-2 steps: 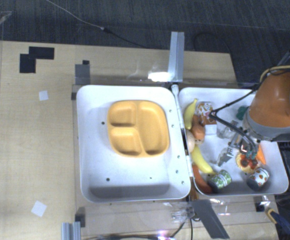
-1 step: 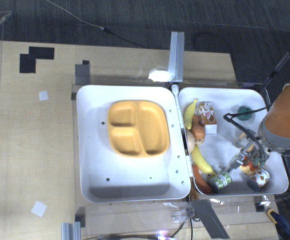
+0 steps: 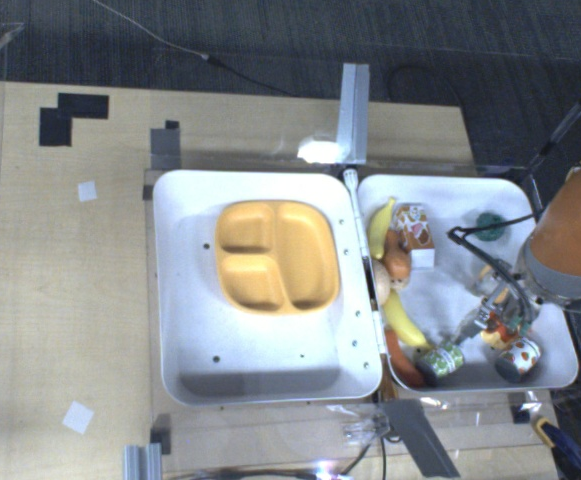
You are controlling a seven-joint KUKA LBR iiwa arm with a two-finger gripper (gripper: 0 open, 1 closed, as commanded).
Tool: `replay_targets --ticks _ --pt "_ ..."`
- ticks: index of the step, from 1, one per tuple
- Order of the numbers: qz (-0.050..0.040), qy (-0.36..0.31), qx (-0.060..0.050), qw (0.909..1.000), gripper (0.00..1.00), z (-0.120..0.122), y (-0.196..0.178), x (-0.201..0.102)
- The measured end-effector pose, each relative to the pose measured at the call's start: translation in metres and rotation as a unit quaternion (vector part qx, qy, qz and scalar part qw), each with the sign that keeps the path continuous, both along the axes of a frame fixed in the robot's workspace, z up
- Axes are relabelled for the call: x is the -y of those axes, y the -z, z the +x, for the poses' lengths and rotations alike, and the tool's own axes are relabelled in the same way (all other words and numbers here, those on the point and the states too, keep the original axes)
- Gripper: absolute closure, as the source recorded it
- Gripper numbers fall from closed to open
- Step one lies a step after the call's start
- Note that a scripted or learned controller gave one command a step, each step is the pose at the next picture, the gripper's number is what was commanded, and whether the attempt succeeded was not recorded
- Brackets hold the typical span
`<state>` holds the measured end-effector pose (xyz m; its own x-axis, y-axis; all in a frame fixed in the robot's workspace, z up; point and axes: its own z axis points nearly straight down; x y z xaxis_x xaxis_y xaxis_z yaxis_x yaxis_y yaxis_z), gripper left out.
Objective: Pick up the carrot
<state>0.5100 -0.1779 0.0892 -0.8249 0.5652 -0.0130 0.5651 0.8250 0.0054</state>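
Here the arm point(image 3: 570, 233) reaches in over the right bin point(image 3: 450, 193), its hand point(image 3: 498, 313) low near that bin's front right corner; whether it is released or clenched cannot be told, since wires and small items crowd around it. The carrot point(image 3: 402, 360), a dark orange piece, lies against the bin's left wall near the front left corner, partly under a banana point(image 3: 404, 320). A second banana point(image 3: 379, 228) stands along the same wall farther back, beside a printed packet point(image 3: 412, 226). A green-labelled can point(image 3: 442, 361) lies near the front edge, right of the carrot and well short of the hand. The left bin point(image 3: 180, 268) carries a yellow divided plate point(image 3: 275, 255) at its middle.
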Motion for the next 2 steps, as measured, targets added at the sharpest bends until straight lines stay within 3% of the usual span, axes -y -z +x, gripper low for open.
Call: replay_targets --ticks 1,2 --pt "0.0031 0.170 -0.001 0.9855 0.00 0.024 0.000 -0.016" --pt "0.0025 0.166 0.004 0.9862 1.00 0.028 -0.013 -0.016"
